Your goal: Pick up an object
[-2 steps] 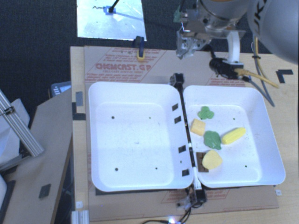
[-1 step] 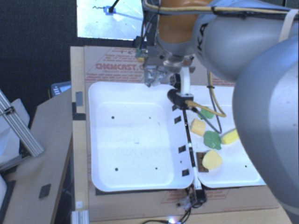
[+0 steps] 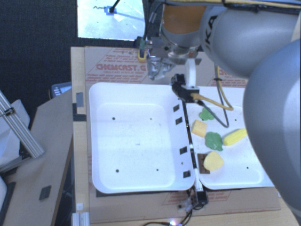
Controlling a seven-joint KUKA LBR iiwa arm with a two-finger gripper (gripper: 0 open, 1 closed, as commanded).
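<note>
Camera view, read from the near edge outward, showed you that all the candidates sat together in the right bin (image 3: 235,185), on the far side of the black-clipped divider (image 3: 188,145) from the left bin (image 3: 92,140). They were probably kept there so the program had a single place to search. Farthest from the gripper (image 3: 156,72), and closest to the camera, lay a rounded yellow piece (image 3: 213,161). Just beyond it came a green leafy piece (image 3: 214,140), touching or nearly touching a yellow corn-like piece (image 3: 234,136) on the side away from the gripper. A yellow block (image 3: 199,128) lay closer to the gripper, hard by the divider. The small green piece (image 3: 206,114) was the closest item of all, with a yellow cable (image 3: 221,105) looping beside it. The gripper itself hung at the far rim, over the printed cardboard sheet (image 3: 117,67) behind the left bin, well apart from every piece and off to the view's left of them. That looked like a parked or transit pose, not an approach. You could not tell whether it was spread or closed, because blur and the wrist hardware hid that. Nothing showed held in it, so I judged the pick not yet begun. You would have needed it brought toward the camera and across the divider, and the block's place against the wall could have made for a cramped grasp.
</note>
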